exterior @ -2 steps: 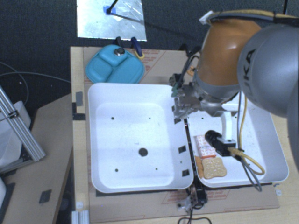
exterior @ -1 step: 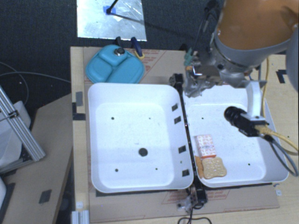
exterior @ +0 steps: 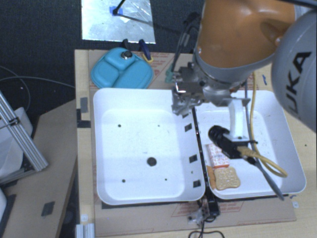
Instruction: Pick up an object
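My gripper (exterior: 181, 103) hangs over the far end of the divider between the two white bins, under the big orange wrist band. In the right bin (exterior: 277, 113), near its front left corner, lies a tan toast-shaped piece (exterior: 227, 178). A small red and white packet (exterior: 215, 155) lies just behind it, partly covered by the robot's own hardware. In the left bin (exterior: 114, 108) a small dark round disc (exterior: 151, 161) rests on the floor, front of centre. The arm hides much of the right bin's far part. Nothing shows held in the gripper.
A blue lidded container (exterior: 122, 68) sits on the bench behind the left bin. A shiny metal sheet (exterior: 118, 13) lies further back. An aluminium frame (exterior: 17, 138) stands at the left edge. Small dark specks dot the left bin's floor.
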You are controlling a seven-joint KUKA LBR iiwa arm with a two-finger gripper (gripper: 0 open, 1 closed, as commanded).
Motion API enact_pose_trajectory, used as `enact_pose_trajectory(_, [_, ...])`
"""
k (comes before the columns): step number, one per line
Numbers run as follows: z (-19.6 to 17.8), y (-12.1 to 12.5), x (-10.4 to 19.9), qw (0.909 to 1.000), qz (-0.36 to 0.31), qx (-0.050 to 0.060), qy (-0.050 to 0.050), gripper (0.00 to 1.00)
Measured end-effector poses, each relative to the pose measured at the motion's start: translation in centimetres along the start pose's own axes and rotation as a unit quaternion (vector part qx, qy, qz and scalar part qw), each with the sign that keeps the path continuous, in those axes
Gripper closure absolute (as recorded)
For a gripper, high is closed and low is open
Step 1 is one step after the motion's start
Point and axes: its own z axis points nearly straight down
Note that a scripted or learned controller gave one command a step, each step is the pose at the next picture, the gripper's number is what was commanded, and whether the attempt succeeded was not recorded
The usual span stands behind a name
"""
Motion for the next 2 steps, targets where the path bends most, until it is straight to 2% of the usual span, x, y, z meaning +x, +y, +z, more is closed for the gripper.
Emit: enact_pose_trajectory(2, [-2.2, 0.2, -0.3, 1.0, -0.005, -0.003, 0.0, 1.0])
